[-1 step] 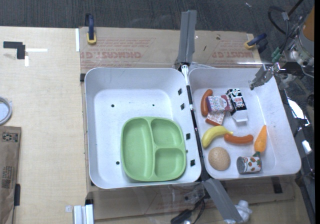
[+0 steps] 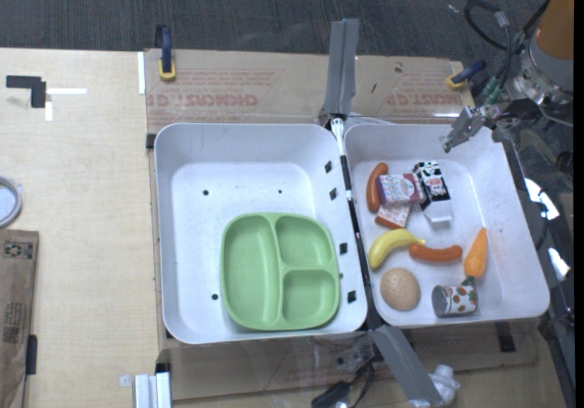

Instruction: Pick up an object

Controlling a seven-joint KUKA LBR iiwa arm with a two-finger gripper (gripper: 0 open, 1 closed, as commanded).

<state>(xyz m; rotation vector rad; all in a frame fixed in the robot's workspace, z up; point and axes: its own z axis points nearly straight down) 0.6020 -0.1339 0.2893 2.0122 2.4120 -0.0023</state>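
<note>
The right bin (image 2: 511, 214) holds several toy foods. A red sausage (image 2: 372, 187) lies at the far left beside a pink packet (image 2: 397, 189), a black and white carton (image 2: 431, 182) and a small white block (image 2: 439, 214). Nearer the front lie a yellow banana (image 2: 392, 246), an orange-red hot dog (image 2: 436, 254), a carrot (image 2: 475, 253), a brown egg-shaped ball (image 2: 400, 288) and a small can (image 2: 454, 300). My gripper (image 2: 459, 134) hangs above the bin's far right corner, apart from all of them, with nothing seen in it.
The left bin (image 2: 182, 214) holds a green divided plate (image 2: 280, 270). A grey divider post (image 2: 342, 59) rises between the bins at the back. Clamps (image 2: 165, 64) sit on the cardboard behind. Cables (image 2: 493, 23) trail by the arm at the upper right.
</note>
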